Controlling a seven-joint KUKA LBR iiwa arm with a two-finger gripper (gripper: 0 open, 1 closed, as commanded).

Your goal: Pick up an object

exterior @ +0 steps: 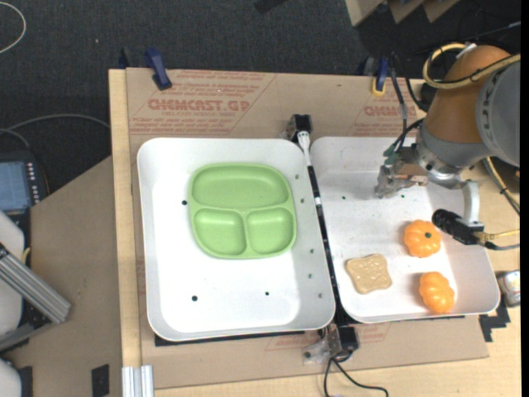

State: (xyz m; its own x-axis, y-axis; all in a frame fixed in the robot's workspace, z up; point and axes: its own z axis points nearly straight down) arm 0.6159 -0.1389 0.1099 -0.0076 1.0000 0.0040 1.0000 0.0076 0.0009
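Since the grey two-finger pincer (390, 180) sits low over bare floor in the right white bin (351, 160), far from both orange pumpkin toys (422, 239), can't tell if it's clenched.

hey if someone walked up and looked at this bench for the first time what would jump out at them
Probably the pale green three-compartment plastic plate filling the middle of the left white bin. Next, two small orange toy pumpkins and a tan cracker-shaped piece in the right white bin, with the grey two-finger gripper above them.
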